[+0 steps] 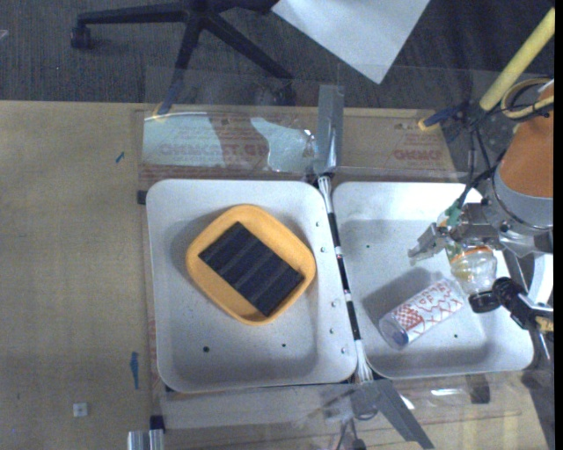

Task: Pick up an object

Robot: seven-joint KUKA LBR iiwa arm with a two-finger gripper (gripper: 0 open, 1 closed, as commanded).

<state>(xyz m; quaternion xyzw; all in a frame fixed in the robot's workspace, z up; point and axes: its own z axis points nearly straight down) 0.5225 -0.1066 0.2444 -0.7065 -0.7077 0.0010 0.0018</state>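
White paper cup (422, 313) on its side in right bin (387, 211), gripper (457, 250) above.

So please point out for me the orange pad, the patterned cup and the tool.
orange pad (251, 264): camera view, on its dark ribbed centre.
patterned cup (422, 313): camera view, on its side wall.
tool (457, 239): camera view, between its fingertips.

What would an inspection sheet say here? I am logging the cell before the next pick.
Surface: two white bins, left bin and right bin, side by side on a bench.
Job's things: orange pad in left bin; patterned cup lying in right bin.
Clutter: clear object under the gripper.
Grippers: gripper over right bin, finger state unclear.
Cables: wires by the arm.
Surroundings: chair base, white sheet.
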